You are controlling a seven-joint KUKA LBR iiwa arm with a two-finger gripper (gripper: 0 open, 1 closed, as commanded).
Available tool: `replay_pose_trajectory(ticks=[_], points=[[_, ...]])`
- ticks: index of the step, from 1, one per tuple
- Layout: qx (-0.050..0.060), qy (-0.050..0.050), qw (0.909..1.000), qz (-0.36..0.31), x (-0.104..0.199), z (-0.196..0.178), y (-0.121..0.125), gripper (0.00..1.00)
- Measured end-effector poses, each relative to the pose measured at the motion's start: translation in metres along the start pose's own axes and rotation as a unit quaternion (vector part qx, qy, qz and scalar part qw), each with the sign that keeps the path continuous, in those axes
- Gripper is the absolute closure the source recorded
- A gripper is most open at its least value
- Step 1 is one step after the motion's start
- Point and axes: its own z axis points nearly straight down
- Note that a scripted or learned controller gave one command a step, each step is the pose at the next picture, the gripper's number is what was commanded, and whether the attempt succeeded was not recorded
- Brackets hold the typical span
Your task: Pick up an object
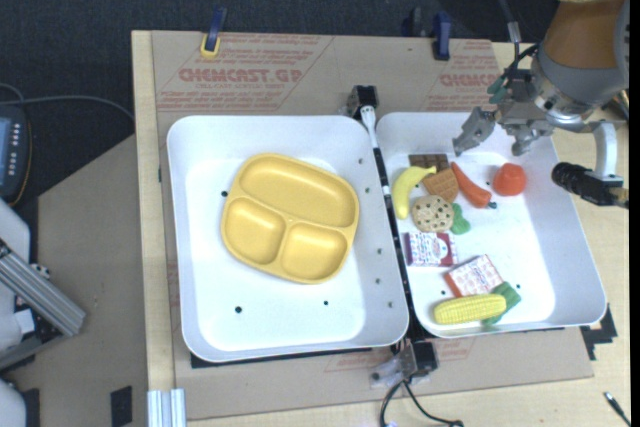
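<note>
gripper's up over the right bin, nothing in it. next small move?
Probably lower straight down. The end effector hangs open above the right bin, holding nothing, with the carrot and the tomato just below its fingers. A slight shift toward either one first should help.

The bench [300, 65] is brown board with red writing. Two white bins sit on it, the left bin [200, 245] touching the right bin [570, 255].

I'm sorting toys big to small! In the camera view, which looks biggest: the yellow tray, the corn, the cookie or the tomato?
1. Yellow tray
2. Corn
3. Cookie and tomato look about alike, so I can't rank them.
</note>
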Motion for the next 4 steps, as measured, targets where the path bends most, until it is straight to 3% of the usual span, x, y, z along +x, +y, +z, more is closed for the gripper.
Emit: replay_pose_trajectory(ticks=[1,3,4], points=[[-0.008,-0.001,1.0,-0.001,0.0,-0.009,0.003,0.0],[-0.005,0.0,1.0,-0.002,0.014,0.082,0.001,0.0],[-0.01,-0.003,0.9999,-0.002,0.013,0.12,0.005,0.0]])
